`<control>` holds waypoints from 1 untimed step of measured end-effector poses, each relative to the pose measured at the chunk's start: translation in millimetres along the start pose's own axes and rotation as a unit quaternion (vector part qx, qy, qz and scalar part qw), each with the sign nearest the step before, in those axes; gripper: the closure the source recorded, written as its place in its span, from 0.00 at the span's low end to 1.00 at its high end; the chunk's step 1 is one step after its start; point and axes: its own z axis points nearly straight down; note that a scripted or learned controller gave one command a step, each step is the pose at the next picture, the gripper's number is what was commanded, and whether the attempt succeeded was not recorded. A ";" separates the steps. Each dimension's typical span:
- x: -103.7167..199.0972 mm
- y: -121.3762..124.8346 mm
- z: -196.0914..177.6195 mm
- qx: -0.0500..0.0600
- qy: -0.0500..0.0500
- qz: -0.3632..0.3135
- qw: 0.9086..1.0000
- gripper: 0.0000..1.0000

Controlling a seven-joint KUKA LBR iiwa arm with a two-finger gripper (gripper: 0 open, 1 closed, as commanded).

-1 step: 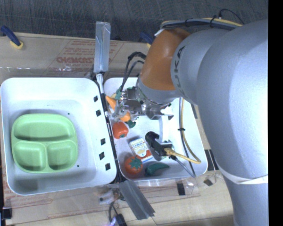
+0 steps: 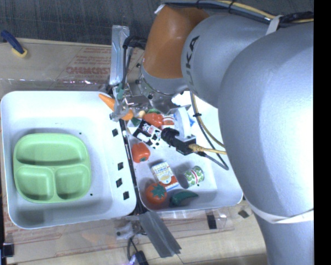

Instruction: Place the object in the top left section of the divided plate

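Green divided plate point(image 2: 52, 166) lies in the left bin point(image 2: 22, 106). The end effector point(image 2: 123, 105) hangs over the right bin's point(image 2: 223, 184) far left corner beside an orange carrot point(image 2: 106, 100); its state cannot be told. A tomato point(image 2: 155, 193) lies near.

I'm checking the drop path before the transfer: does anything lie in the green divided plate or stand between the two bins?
Nothing visible lies in the green divided plate; its sections look bare. Between the right bin with the toys and the left bin, just the shared raised rims must be crossed.
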 end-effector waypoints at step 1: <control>0.2 0.0 0.1 0.000 0.000 0.000 1.000 0.00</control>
